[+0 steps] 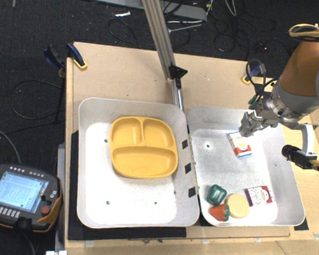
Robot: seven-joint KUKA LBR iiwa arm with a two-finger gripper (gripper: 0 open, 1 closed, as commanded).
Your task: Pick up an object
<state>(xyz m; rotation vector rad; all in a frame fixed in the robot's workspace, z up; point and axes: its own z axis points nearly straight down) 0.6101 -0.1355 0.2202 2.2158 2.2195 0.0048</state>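
Tan bench (125,78) w/ two white bins (91,163), black floor w/ cables; tool (250,127) grip state unclear.

One fixed camera looks down at a slant from above on both white bins (89,201).

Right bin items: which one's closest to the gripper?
The small white carton with the red end, lying alone directly below the gripper. The green pepper, red piece, round tan piece and pink-labelled packet cluster at the bin's near edge.
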